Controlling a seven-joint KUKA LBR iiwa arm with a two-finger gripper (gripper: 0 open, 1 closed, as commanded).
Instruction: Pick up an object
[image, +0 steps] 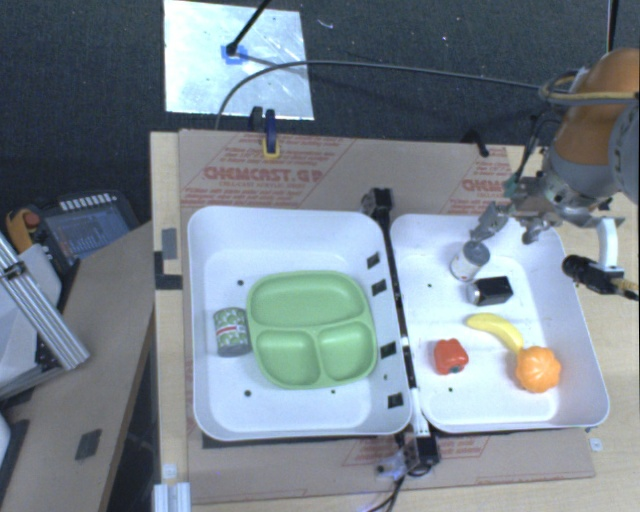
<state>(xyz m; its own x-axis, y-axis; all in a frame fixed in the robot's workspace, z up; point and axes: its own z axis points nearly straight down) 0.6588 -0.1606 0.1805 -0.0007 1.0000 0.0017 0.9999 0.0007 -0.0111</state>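
Observation:
The right bin (585, 330) holds a small grey-and-white cylinder (467, 261), a black block (492, 291), a yellow banana (497, 330), a red pepper (451, 356) and an orange (538, 369). My gripper (508, 232) hangs over the back of this bin, just right of and above the cylinder. Its two fingers stand spread with nothing between them, so it is open. In the left bin (205, 250) lie a green divided plate (310, 328) and a small can (231, 331) at the plate's left.
A black divider (392, 300) with clips runs between the two bins. The arm's orange band (600, 95) is at the upper right. A control pendant (85, 230) and a metal rail (40, 310) lie off the bench to the left.

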